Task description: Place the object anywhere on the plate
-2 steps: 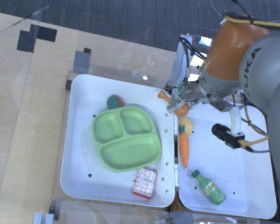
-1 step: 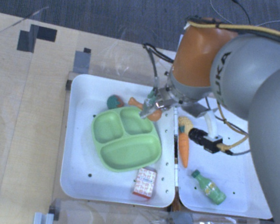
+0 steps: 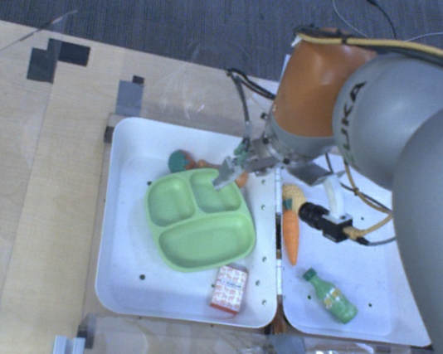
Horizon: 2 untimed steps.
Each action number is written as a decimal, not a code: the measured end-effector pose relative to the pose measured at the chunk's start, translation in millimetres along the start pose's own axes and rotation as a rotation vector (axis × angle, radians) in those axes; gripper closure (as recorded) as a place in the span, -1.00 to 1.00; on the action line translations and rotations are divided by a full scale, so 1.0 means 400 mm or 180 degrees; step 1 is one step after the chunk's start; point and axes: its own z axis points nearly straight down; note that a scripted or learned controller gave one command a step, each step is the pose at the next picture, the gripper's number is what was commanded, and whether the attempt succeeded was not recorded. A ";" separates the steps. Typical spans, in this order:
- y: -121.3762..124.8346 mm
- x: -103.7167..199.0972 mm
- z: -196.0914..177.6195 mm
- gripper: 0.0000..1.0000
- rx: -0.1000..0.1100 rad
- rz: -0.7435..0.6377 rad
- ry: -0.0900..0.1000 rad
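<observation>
Reaching in from the right, my arm [image 3: 386,99] slants down so my hand [image 3: 230,173] hangs over the plate's [image 3: 196,227] upper right compartment in the left bin [image 3: 112,280]. I cannot tell how my hand is set. A teal and orange object [image 3: 184,161] lies just beyond the plate's far rim.
</observation>
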 end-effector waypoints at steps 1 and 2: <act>0.005 -0.001 -0.029 1.00 -0.0022 0.0001 -0.0005; 0.005 -0.001 -0.030 -1.00 -0.0021 0.0001 -0.0005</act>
